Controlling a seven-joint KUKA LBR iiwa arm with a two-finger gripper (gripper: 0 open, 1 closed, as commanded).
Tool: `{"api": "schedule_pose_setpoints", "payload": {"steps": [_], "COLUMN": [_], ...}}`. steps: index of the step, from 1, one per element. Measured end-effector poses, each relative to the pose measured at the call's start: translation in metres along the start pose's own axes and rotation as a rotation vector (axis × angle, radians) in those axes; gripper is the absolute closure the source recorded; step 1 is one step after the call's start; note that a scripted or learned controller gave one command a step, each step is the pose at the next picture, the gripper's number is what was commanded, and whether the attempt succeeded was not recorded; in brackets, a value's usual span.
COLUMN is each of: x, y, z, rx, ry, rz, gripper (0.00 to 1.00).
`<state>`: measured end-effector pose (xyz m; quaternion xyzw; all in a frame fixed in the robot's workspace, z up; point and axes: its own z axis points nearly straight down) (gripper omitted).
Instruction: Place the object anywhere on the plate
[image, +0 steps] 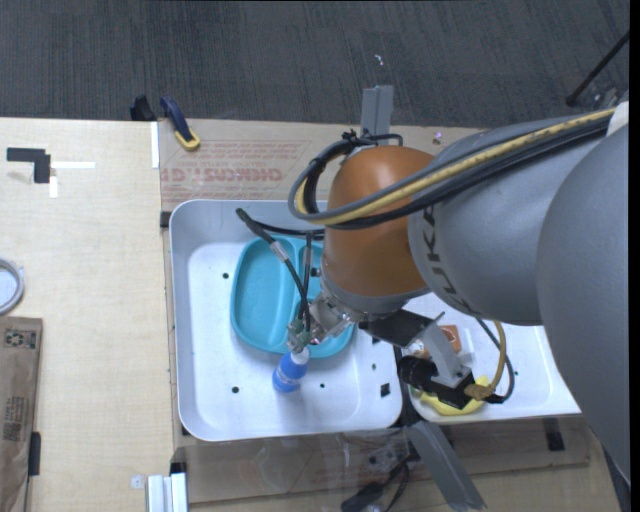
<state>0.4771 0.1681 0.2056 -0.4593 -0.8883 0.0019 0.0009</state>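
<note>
The arm (480, 230) reaches in from the right and hangs over the left bin (210, 330). Its orange band (375, 225) sits above the bin's middle. The gripper (303, 335) points down at the near right edge of the plate (260, 295). From this angle I cannot tell whether the gripper is released, clenched or grasping anything.

The plate is blue and lies in the middle of the left bin, with its right part hidden under the wrist. The object (288, 376), a small blue bottle with a white end, is just near of the plate's near rim, over the white bin floor. Its white end points up toward the gripper tip and comes right up to it. It is not on the plate.

In the right bin (530, 385), close to the left wall, a small orange and white thing (447, 345) shows under the arm, mostly hidden.

On the bench (80, 230) beyond the bins lies a cardboard sheet (250, 165) with red print, and a blue and yellow clamp (178, 122) at its far left corner. At the left edge are a tape roll (8, 288) and, nearer, a brown pack (20, 390).
</note>
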Motion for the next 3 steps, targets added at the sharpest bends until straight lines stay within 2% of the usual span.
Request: {"api": "schedule_pose_setpoints", "payload": {"steps": [1, 2, 3], "x": [-0.081, -0.012, -0.082], "y": [-0.048, -0.008, -0.056], "z": [-0.034, -0.032, -0.129], "rx": [-0.003, -0.001, -0.004], "ry": [-0.002, 0.0, -0.002], "rz": [0.015, 0.089, -0.04], "gripper": [1.0, 1.0, 1.0]}}
